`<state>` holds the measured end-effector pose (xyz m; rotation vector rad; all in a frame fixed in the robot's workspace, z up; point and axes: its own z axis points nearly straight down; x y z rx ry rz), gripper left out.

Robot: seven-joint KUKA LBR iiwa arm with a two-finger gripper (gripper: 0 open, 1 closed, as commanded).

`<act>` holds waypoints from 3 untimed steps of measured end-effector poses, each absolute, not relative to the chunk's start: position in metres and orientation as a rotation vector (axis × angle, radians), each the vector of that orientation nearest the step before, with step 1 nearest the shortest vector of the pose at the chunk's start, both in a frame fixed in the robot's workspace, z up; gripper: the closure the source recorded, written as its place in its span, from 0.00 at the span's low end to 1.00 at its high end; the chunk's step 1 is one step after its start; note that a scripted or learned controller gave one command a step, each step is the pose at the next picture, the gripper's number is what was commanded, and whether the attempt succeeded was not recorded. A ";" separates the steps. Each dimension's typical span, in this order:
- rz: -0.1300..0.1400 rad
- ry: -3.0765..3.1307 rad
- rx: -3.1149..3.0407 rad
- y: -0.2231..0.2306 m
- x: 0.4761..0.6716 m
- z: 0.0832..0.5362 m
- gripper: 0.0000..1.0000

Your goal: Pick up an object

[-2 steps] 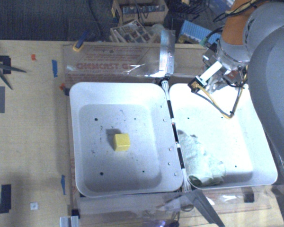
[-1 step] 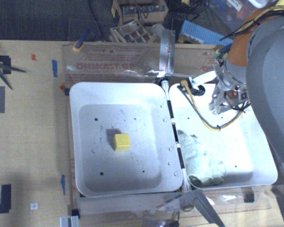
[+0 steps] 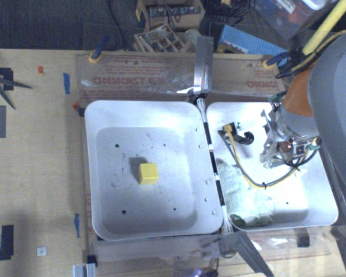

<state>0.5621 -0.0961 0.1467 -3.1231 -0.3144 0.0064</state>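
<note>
A small yellow cube (image 3: 149, 173) lies near the middle of the left bin (image 3: 104, 126). My gripper (image 3: 271, 153) hangs low over the right bin (image 3: 323, 209), near its right side, under the grey wrist and orange band (image 3: 297, 98). It is far to the right of the cube, across the wall between the bins. A pale crumpled cloth-like item (image 3: 246, 201) lies at the front left of the right bin, below and left of the gripper. I see nothing held at the gripper.
A yellow cable (image 3: 242, 169) runs from a small black and yellow fitting (image 3: 235, 133) across the right bin towards the wrist. A metal divider strip (image 3: 210, 154) separates the bins. Clutter and boxes stand behind the bench.
</note>
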 end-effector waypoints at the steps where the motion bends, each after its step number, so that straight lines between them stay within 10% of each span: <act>1: 0.006 -0.322 -3.122 -0.127 0.525 0.138 1.00; 3: 0.004 -0.313 -3.123 -0.166 0.487 0.175 1.00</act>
